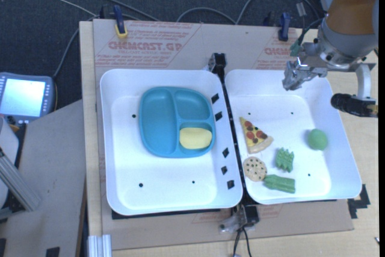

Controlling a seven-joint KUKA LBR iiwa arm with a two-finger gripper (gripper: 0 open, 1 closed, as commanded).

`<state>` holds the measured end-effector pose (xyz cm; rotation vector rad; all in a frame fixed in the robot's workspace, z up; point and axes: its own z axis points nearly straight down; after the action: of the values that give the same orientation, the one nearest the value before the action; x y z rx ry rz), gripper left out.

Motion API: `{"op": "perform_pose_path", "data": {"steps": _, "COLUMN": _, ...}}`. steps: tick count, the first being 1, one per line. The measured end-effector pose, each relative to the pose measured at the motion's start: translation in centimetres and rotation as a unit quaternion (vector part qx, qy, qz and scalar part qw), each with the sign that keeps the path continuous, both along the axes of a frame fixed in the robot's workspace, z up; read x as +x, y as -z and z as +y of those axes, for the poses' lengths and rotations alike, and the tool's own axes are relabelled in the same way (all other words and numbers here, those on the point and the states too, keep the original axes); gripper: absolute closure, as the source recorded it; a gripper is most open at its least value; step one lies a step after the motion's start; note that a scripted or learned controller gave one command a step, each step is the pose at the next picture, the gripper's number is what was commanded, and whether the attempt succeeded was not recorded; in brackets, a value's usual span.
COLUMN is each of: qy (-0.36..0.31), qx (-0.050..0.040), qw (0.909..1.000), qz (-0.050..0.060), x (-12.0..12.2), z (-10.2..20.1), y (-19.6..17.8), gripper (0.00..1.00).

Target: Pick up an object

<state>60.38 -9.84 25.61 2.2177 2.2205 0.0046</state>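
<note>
Toys sit low in the right bin, so I would bring the gripper, now over its back edge with nothing in it (spread or pressed together, I cannot tell), straight down on the green ball.

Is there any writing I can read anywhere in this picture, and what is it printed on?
"CHEMCAST GP": red print on the brown protective sheet under the bins, at its far left; the last letters are faint.
The smaller red lines beneath it are too blurred to read.
The same red logo repeats on the sheet's far right, near the gripper, partly hidden and not fully legible.
The lit screen of the handheld pendant at the left edge is washed out, unreadable.
</note>
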Motion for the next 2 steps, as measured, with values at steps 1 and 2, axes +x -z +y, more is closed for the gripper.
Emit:
{"op": "perform_pose_path", "data": {"steps": 1, "qy": -0.002, "qx": 0.0012, "qw": 1.0000, "qz": 0.003, "x": 1.5, "z": 5.4, "y": 1.7, "gripper": 1.00}}
{"op": "perform_pose_path", "data": {"steps": 2, "qy": -0.003, "qx": 0.0010, "qw": 1.0000, "qz": 0.001, "x": 3.5, "z": 11.0, "y": 1.2, "gripper": 1.00}}
